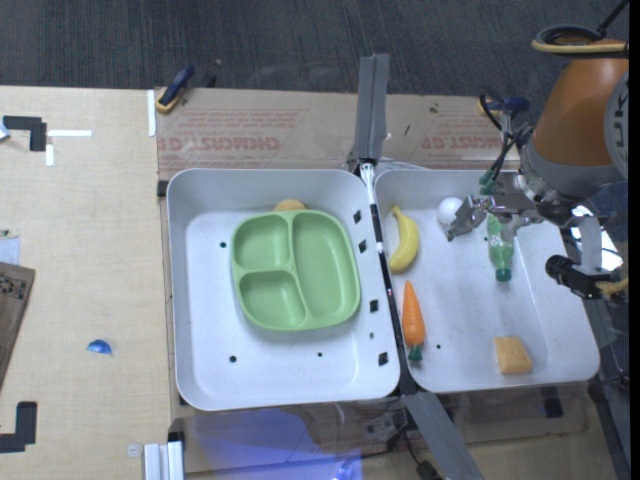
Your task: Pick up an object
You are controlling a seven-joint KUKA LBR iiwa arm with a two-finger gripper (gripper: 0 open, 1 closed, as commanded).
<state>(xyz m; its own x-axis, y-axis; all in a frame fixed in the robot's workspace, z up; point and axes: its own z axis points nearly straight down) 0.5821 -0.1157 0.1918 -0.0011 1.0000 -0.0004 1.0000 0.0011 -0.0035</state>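
In the camera view, a small green bottle [500, 251] is seen in the right bin [455, 363], near its far right corner, directly under the hand [497, 218]. It is judged light, stiff and somewhat slippery, best taken across its narrow body. The arm is reached in from the right, wrist low over the bin. How far the hand is parted cannot be told.

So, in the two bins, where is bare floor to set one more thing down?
Left bin: a bare strip in front of the green tray. Right bin: bare floor between the carrot and the yellow sponge. The back of it is crowded: banana, white ball, green bottle, gripper.
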